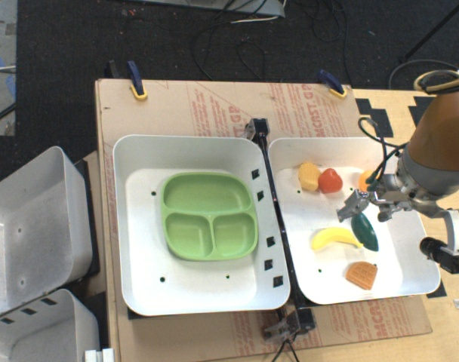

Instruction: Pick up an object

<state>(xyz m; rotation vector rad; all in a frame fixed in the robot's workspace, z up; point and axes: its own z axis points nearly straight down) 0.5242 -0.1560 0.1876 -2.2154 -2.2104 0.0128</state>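
The counter is a big flat brown board, held down by yellow clamps at its back edge. Two shallow white bins sit on it side by side, smooth and shiny like plastic.

The left bin holds a green tray. The tray is a rounded square with three dips in it.

The right bin holds the small toy foods. The grey arm with its orange band reaches in over this bin from the right.

The gripper hangs low, right above a dark green piece that is long and smooth. I cannot tell if the jaws are open or closed, and I see nothing held in them.

Just beside the green piece lies a curved yellow banana, touching or almost touching it. Near the front is a rough-looking orange-brown piece, like toast. At the back sit a yellow lump and a round red one, side by side.

What could go wrong? The green piece looks slick and rounded, so I think it could slip out. The banana is so close that the jaws might bump it or pinch both. The jaws could also close on air.
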